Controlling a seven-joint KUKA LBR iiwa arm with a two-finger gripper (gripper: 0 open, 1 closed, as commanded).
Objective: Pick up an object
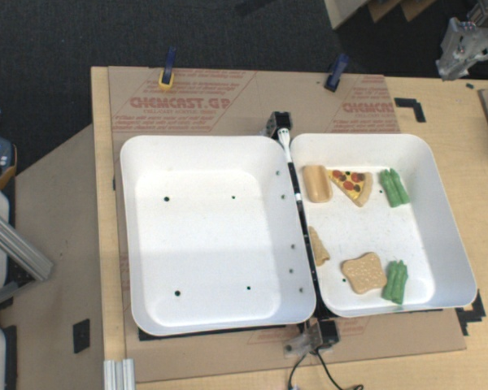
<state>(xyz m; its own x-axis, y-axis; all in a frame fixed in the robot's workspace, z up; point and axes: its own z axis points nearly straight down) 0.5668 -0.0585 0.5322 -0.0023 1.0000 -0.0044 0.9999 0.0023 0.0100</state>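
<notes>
Two shallow white plastic bins are set side by side on a brown cardboard sheet (228, 96) printed with red lettering. The sheet is held at its far edge by two blue clamps (168, 67).

Six small toy foods are spread in the right bin (439, 218). Along its far edge three are lined up. A tan, smooth, rounded bread roll (315, 183) is laid near the far left corner, its long axis running from far to near. Just beside it a triangular pizza slice (351, 185), yellow with red spots, is pointed towards the near right. A ribbed green bean bundle (394, 188) is laid a little apart on the right, its long axis far to near and tilted slightly.

Against the left edge, about midway, a small tan scrap (317, 246) is seen; its kind cannot be told. Near the near edge a roughly square, speckled slice of toast (363, 272) is laid flat, and just beside it on the right a second green bundle (396, 281) is set with its long axis far to near.

Four small dark dots are seen on the floor of the left bin (146, 161).

The grey metal gripper (468, 47) is seen beyond the far right corner of the sheet, well apart from the foods; whether it is open or closed cannot be told
</notes>
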